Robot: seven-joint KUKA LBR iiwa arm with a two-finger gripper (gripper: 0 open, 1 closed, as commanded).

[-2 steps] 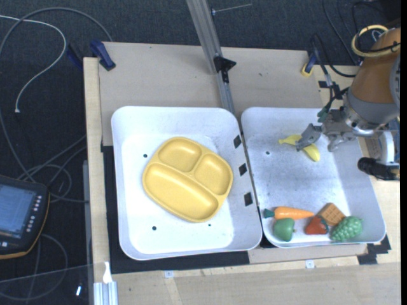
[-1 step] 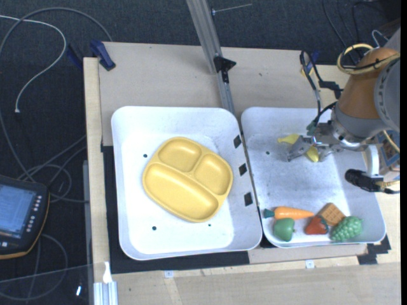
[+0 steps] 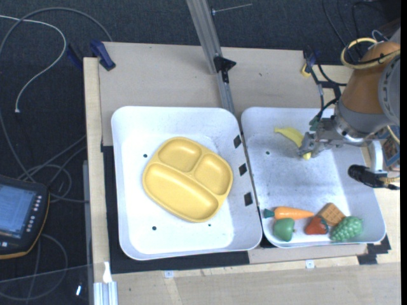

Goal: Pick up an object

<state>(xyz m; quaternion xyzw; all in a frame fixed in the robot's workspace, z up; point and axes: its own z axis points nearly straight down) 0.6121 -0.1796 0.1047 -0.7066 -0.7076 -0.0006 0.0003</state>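
The claw (image 3: pixel 311 146) sits low over the right bin (image 3: pixel 289 176), touching the right end of the yellow banana (image 3: pixel 289 135) near its far wall. Whether it grips the banana I cannot tell.

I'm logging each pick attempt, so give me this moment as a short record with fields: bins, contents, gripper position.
left bin: holds a yellow divided plate
right bin: banana near the far wall; carrot, green pepper, red piece, cracker and green grapes along the near wall
gripper: low over the right bin, at the banana's right end
grasp: cannot tell
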